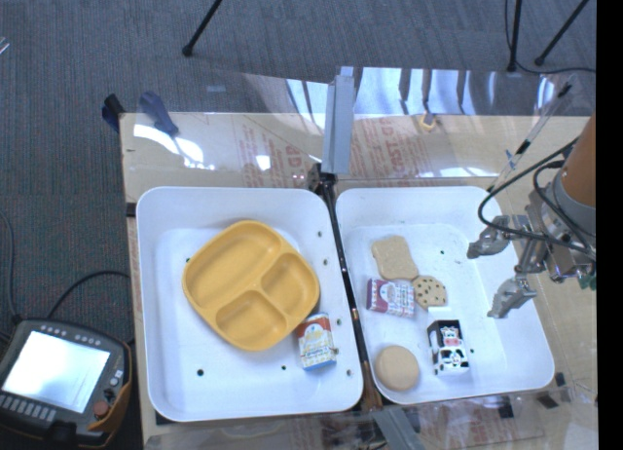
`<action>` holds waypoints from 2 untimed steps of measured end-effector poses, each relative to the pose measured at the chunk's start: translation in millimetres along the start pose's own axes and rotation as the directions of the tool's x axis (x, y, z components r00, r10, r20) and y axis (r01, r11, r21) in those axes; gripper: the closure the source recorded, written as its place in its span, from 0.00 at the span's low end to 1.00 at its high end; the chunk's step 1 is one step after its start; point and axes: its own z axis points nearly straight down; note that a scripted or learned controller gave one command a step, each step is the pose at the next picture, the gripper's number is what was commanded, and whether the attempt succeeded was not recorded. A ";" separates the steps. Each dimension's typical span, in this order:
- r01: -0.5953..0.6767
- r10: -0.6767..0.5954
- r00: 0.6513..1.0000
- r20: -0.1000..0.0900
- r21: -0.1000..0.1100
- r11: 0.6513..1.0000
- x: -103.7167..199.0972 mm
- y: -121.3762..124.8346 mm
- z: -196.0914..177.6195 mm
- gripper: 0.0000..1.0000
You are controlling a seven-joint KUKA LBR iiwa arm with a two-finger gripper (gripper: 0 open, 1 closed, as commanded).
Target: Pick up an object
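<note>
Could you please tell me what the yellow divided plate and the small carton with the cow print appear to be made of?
The yellow divided plate looks like moulded plastic: uniform colour, rounded compartment ridges, a soft matte sheen. The small black-and-white cow-print carton seems to be printed cardboard or a plastic toy replica; its flat faces and sharp edges fit either, and the view leaves that open.

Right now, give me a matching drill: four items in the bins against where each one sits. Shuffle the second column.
Things:
1. yellow divided plate
2. cow-print carton
3. chocolate chip cookie
4. blue-topped carton

Places:
A. right bin, near front edge, beside the round bun
B. left bin, at the plate's front right corner
C. middle of the left bin
D. right bin, just right of the red carton

Pairs: 1-C, 2-A, 3-D, 4-B
</note>
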 end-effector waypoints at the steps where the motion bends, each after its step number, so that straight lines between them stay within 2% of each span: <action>1: -0.319 0.319 0.948 0.005 0.000 0.948 -27.1 19.2 157.3 0.00; 2: -0.310 0.310 0.951 0.012 0.000 0.951 -30.0 21.4 146.1 1.00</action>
